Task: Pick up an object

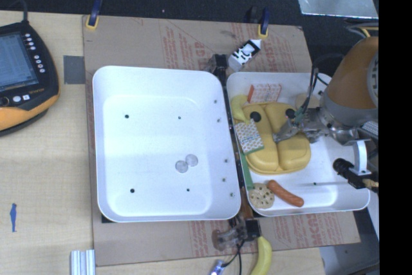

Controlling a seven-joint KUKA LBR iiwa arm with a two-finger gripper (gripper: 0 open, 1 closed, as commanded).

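Over the right bin point(335, 199) my fingers point(286, 131) reach down onto the yellow foam block point(278, 150), touching its top; I cannot tell how far apart they stand, nor whether they grip anything; beside the block lie a checked sponge point(248, 136), a round cookie point(259, 195) and a red sausage point(285, 193); two coins point(187, 164) sit in the left bin point(129, 84); a banana point(261, 257) rests on the counter point(38, 190).

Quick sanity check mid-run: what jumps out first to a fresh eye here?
The grey arm reaching in from the right, its hand down over a big yellow plush toy in the crowded right bin. Beside it, the left bin holds just two small silvery discs.
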